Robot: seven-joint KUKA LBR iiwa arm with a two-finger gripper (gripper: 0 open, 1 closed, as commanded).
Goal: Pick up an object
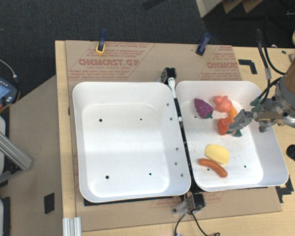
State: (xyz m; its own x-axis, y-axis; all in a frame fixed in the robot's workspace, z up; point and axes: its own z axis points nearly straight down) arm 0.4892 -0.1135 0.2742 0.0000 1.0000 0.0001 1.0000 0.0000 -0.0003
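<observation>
The fingers (235, 127) are closing, it seems, on the orange toy (223, 126) at right centre; its long axis is running upper right to lower left, with open bin floor (250, 151) lying below.

Single fixed cam, mounted above tabletop (137, 58), angled down at a slant. Both white bins (123, 141) framed in full at mid distance; dark floor visible at top. Arm (290, 97) is seen entering from frame right.
</observation>
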